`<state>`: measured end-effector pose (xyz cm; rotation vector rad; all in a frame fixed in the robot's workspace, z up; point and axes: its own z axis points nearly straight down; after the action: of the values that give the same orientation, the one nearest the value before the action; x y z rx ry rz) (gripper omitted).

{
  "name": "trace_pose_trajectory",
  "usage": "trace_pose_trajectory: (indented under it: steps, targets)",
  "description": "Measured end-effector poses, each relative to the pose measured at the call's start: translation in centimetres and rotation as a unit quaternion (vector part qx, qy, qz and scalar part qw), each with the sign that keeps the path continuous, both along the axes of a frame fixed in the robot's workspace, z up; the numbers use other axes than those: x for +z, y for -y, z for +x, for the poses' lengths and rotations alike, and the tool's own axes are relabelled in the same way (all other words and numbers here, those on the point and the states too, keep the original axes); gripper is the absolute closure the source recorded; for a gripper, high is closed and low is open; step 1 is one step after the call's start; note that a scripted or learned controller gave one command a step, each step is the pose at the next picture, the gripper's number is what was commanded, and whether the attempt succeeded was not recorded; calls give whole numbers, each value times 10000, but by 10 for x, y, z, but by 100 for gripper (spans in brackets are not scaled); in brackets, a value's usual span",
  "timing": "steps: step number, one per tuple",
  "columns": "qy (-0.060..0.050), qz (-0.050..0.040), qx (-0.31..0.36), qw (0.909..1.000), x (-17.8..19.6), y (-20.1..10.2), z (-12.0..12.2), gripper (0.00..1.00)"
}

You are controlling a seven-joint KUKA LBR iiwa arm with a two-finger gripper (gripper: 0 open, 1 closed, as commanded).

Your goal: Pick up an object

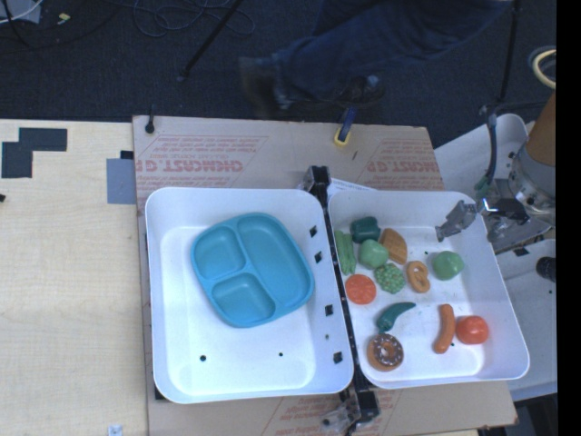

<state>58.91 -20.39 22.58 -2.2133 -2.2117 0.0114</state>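
The right white bin (508,352) holds several toy foods. Among them are a green ball (447,264), a red tomato (471,330), an orange sausage (444,327), a chocolate doughnut (386,351), a dark green chilli (395,314), a broccoli piece (390,278) and an orange-red round fruit (360,289). My gripper (478,225) hangs above the bin's upper right part, just up and right of the green ball. It is open, with nothing between its fingers. The arm's wrist (531,184) enters from the right edge.
The left white bin (168,352) carries a blue divided plate (250,268). A black divider (331,280) runs between the bins. More toys crowd the right bin's upper left: a dark green pepper (365,229), a tan piece (394,243) and a long green pod (345,251).
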Motion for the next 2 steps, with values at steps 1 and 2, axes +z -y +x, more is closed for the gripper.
trace_pose_trajectory:
  steps: [1, 2]
  targets:
    - [56, -13, 7, 10000, 7, 0, 2, 0]
    - [31, -5, 14, 10000, -44, -5, -7, 0]
